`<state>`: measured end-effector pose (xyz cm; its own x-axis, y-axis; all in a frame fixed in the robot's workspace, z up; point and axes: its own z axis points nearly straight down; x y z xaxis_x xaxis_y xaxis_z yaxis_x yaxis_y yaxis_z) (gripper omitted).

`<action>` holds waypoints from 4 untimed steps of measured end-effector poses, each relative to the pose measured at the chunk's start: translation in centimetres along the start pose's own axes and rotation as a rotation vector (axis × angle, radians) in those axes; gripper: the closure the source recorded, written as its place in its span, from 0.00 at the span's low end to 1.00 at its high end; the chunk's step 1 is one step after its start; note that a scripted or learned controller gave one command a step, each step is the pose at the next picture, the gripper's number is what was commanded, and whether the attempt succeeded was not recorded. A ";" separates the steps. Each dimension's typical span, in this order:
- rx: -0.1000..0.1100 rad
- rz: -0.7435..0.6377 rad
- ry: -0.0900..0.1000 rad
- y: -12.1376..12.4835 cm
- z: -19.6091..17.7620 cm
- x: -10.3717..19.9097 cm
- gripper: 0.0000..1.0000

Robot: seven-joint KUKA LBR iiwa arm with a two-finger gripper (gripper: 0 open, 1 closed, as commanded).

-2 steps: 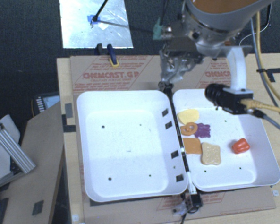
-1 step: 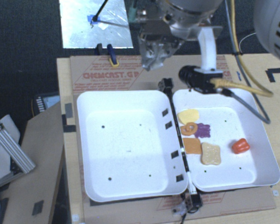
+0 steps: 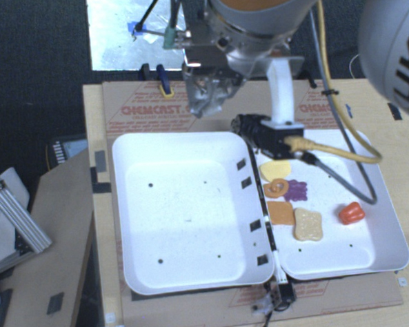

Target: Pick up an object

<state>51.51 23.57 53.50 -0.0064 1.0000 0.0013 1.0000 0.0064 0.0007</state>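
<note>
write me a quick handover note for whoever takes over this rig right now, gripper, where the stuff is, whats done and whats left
Gripper: raised above the bench behind the bins, over the cardboard; nothing seen between its fingers, and whether they are open or shut cannot be told.

Things: all lie in the right bin, near its left wall: a yellow piece, an orange ring beside a purple piece, an orange-brown slice, a toast slice, and a red-orange pepper further right.

Left bin: white, with small dark dots on its floor.

Done: no pick yet.

Left: come down over one item, grip and lift it.
</note>
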 end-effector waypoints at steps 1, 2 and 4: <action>0.001 0.001 -0.001 -3.0 0.0 -0.1 1.00; -0.001 0.002 0.000 -2.9 0.0 -0.1 0.00; -0.002 -0.001 0.001 -2.9 -1.1 -0.1 0.00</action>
<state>48.65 23.43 54.62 -0.0070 1.0000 0.0024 1.0000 0.0070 0.0029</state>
